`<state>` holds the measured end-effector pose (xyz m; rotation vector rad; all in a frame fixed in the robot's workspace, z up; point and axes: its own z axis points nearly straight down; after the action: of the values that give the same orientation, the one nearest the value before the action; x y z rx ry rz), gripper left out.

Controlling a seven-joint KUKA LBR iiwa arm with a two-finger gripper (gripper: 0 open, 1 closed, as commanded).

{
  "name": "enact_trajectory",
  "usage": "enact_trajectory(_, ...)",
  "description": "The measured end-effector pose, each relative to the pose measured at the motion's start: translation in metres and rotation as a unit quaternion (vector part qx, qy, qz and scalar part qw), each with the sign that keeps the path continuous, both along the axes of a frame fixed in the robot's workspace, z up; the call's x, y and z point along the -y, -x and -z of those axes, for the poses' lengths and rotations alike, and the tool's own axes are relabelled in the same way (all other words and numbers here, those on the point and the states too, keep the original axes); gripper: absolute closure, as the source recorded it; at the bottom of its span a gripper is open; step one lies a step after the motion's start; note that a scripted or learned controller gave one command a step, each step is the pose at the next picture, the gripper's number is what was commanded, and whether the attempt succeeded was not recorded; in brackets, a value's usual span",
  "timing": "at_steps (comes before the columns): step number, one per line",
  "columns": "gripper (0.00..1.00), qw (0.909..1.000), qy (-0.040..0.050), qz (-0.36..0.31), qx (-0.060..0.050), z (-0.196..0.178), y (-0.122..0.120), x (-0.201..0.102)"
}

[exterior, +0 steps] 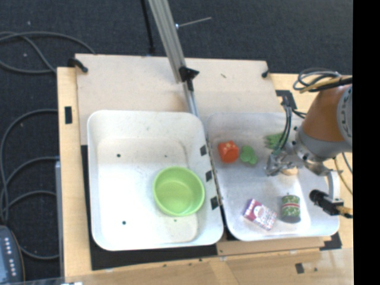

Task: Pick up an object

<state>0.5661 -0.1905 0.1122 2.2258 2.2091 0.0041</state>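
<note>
The right bin (237, 132) holds a red-orange round object (228, 151), a small green piece (248, 155) beside it, a pink and white packet (259, 213) near the front, and a dark green can (290, 208). A light green item (274, 139) lies near the bin's right side, partly behind the arm. My gripper (278, 165) hangs low over the right part of this bin, between the green item and the can. A pale object (290, 170) shows just beside its tip.
A lime green bowl (179, 190) sits in the left bin (119, 153). An aluminium post (169, 31) rises from the back of the bench between the bins. Cables (314, 79) loop at the arm's base on the right.
</note>
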Motion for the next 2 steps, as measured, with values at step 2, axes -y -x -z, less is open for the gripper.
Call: enact_trajectory(2,1.00,1.0000,-0.0003,-0.005,-0.002,-0.103,0.002,0.002)
